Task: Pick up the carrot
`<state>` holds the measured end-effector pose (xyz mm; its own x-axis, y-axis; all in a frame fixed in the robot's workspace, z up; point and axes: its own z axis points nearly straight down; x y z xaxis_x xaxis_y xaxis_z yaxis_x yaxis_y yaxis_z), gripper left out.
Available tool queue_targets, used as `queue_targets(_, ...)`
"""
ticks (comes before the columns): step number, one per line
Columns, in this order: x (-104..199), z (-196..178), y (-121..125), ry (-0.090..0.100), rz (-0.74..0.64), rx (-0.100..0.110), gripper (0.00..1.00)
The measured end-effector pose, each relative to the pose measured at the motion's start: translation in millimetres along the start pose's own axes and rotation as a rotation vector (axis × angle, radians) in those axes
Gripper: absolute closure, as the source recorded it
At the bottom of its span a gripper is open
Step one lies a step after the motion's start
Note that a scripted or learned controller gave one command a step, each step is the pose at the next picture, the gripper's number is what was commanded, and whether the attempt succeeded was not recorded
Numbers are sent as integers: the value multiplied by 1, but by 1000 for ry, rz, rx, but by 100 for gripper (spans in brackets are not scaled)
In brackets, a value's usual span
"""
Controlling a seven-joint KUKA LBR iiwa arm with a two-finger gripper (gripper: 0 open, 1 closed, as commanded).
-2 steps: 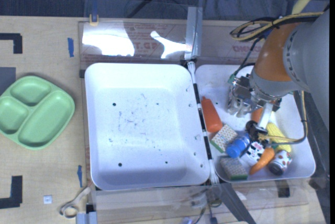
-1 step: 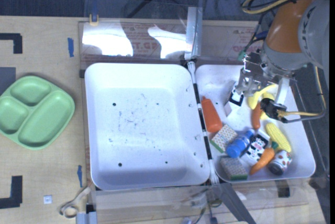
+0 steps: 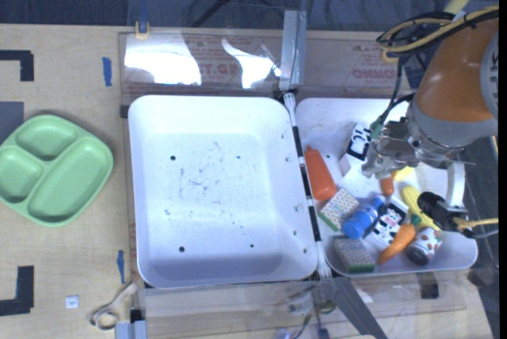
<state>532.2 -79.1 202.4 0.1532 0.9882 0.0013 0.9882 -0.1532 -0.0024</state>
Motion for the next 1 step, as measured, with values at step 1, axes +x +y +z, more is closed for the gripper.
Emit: queue_targets(1,-9,-18,-44,0,-313,0,100)
